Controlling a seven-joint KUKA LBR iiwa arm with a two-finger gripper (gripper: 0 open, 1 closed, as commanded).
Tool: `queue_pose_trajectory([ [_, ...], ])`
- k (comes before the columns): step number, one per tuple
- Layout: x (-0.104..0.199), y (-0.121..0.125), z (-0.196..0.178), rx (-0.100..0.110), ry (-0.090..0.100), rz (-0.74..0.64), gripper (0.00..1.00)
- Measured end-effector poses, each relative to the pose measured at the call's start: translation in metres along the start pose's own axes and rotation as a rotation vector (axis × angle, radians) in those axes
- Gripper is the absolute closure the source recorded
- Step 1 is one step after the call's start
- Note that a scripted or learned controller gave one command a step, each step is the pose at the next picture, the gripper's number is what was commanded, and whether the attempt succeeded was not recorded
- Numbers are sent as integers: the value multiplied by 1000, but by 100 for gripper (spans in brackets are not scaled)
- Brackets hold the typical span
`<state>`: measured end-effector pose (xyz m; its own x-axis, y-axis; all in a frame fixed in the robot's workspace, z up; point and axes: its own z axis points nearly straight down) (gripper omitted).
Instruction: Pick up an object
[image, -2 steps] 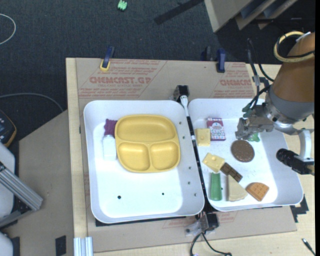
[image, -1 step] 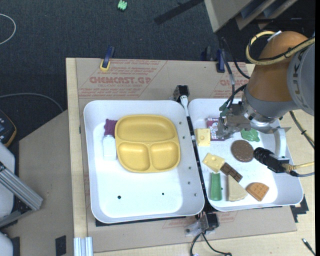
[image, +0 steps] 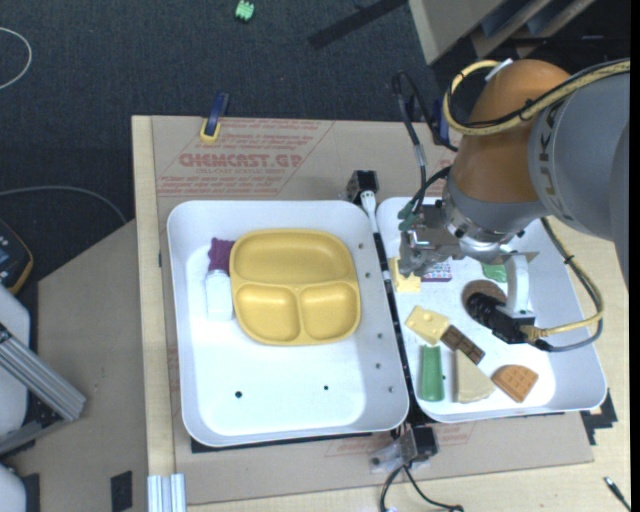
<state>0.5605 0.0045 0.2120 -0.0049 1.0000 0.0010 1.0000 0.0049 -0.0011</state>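
Toys (image: 470, 355), flat plastic pieces, beside glossy divided tray (image: 295, 285).

We see small toy foods in the right bin (image: 575, 385): a cheese wedge (image: 427, 324), green stick (image: 430, 372), waffle (image: 515, 381).

Partly hidden: purple-capped white bottle (image: 217, 280) behind the yellow divided tray (image: 295, 285), right bin (image: 580, 385) floor under the arm (image: 530, 140), gripper (image: 425, 262) fingers too blurred to read.

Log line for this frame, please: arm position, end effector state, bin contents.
arm: over right bin | end effector: low near left wall, grasp unclear | left bin: yellow tray | right bin: small items
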Motion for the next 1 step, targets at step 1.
queue_pose_trajectory([
  [1,55,13,-19,-6,1,-2,100],
])
